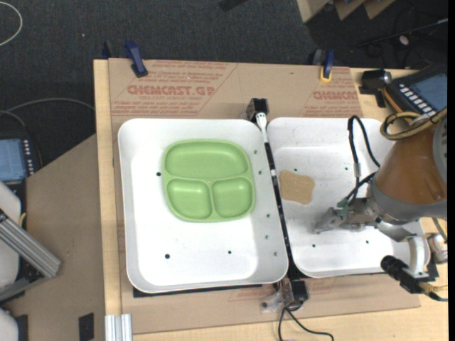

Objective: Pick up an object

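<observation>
A pale green plastic divided plate [209, 179], with one long compartment at the far side and two smaller ones at the near side, lay flat in the left shallow white bin [142, 247], toward that bin's far half. Both bins sat side by side on the cardboard-topped desk [206, 84], their inner rims touching along a dark seam just right of the plate. Right of that seam, in the right shallow white bin [320, 141], a flat tan piece shaped like a slice of toast [296, 187] rested on the bin floor, near the seam and well apart from the plate. Further right of the plate, the metal two-finger gripper [328, 222] reached down low over the right bin's floor, just right of and nearer than the tan slice, not touching it. Nothing was seen between the jaws; whether they were spread or pressed together could not be told. Behind it rose the grey arm with its orange band [412, 169].
</observation>
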You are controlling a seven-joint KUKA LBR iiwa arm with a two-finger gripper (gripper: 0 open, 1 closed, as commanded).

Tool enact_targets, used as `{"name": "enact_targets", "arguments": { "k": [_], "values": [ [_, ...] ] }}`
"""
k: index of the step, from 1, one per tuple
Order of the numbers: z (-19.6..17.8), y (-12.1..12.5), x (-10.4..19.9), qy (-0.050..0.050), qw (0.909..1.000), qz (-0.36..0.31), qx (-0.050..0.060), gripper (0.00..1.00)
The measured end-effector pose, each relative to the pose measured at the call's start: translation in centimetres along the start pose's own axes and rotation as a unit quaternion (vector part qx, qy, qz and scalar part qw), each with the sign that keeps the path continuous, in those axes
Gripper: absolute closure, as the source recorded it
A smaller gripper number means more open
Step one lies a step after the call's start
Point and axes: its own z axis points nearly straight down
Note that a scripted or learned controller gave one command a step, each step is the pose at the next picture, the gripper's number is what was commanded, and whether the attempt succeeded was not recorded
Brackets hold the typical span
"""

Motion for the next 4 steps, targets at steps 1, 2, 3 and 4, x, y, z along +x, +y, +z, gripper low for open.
{"name": "enact_targets", "arguments": {
  "k": [1, 2, 3, 4],
  "values": [
    [0.6, 2.7, -5.8, -0.002, 1.0000, 0.001, -0.001, 0.00],
    [-20.3, 0.2, 1.9, 0.000, 1.0000, -0.004, -0.006, 0.00],
    [-20.5, 0.2, 1.7, 0.000, 1.0000, -0.002, -0.001, 1.00],
    [-17.0, 1.7, 11.5, 0.003, 1.0000, -0.006, 0.003, 1.00]
  ]
}}
